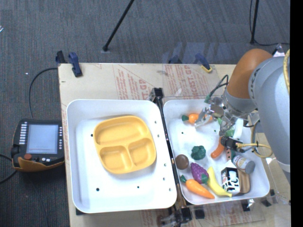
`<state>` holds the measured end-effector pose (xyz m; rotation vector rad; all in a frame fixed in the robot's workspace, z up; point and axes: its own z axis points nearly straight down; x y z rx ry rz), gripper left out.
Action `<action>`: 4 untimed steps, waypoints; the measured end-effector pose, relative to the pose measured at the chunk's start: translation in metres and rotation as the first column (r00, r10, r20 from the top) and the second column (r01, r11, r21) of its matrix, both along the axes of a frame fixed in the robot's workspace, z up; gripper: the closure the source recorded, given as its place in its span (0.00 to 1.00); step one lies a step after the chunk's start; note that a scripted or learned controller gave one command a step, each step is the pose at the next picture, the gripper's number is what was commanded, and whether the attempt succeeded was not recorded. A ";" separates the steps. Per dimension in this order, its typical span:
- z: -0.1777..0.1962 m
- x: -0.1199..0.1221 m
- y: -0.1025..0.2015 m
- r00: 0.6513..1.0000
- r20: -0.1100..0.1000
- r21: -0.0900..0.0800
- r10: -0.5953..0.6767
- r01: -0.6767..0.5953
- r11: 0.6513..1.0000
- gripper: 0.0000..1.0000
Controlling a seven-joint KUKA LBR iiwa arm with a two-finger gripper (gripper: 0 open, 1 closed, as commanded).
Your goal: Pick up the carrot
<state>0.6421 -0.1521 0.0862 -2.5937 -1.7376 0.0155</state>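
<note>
The end effector [207, 116] hangs over the right bin [265, 183], near a small carrot [192, 118]; I cannot tell its state. To grasp well, it should centre over the carrot, clear of the broccoli [198, 152].

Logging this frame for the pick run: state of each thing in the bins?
gripper: low in the right bin, at the upper carrot
upper carrot: lying flat, by the fingers
lower carrot: lying flat, untouched
yellow divided tray: upright in the left bin
banana: lying flat
broccoli: loose, apart from others
</note>
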 end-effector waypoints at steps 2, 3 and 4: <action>-0.002 -0.008 0.040 0.873 -0.014 -0.021 -0.488 0.488 0.873 0.00; 0.007 -0.007 0.041 0.876 -0.006 -0.019 -0.482 0.482 0.876 1.00; 0.103 -0.054 0.084 0.558 0.014 -0.010 -0.830 0.830 0.558 1.00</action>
